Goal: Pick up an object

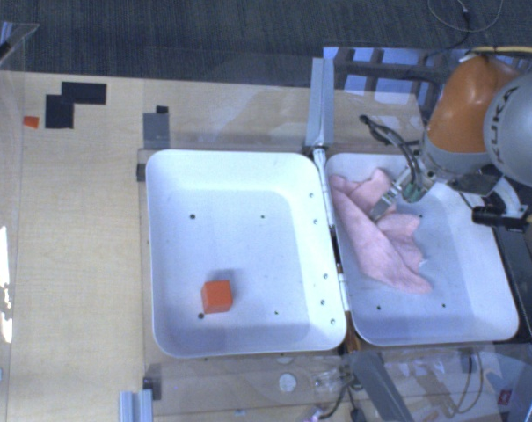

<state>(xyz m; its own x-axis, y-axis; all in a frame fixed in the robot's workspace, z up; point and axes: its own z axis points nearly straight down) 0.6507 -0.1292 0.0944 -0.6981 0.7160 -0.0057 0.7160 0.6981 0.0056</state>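
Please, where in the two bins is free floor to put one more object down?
The left bin is mostly bare: its whole upper half and its right side, away from the orange block near the lower left. In the right bin, floor is free along the lower and right edges; the pink cloth and the gripper crowd the upper left.

The arm (503, 121) runs off the frame's right edge, so its base is cut off. The gripper (397, 196) is small and blurred over the pink cloth (384, 240). The right bin (477, 323) is partly hidden beneath the arm.
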